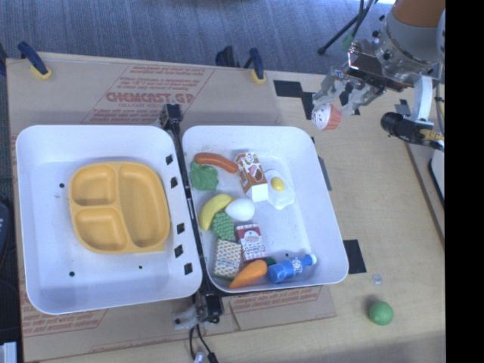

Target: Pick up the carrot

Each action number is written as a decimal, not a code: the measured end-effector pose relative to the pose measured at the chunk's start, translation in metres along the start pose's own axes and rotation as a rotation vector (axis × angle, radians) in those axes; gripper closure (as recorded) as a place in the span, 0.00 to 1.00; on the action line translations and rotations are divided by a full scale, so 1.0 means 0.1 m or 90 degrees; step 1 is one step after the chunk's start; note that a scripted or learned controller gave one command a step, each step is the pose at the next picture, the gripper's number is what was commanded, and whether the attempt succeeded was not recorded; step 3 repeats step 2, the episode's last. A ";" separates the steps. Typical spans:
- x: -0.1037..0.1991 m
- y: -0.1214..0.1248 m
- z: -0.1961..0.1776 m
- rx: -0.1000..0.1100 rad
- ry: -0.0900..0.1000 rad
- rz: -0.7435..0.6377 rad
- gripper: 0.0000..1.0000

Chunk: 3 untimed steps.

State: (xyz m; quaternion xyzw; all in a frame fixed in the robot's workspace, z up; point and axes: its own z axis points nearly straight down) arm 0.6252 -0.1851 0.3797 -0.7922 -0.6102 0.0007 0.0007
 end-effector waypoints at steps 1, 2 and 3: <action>-0.14 -0.10 -0.96 -0.002 -0.001 -0.247 1.00; -0.44 -0.66 -1.03 0.000 0.000 -0.417 1.00; -0.44 -0.66 -1.03 0.000 0.000 -0.417 1.00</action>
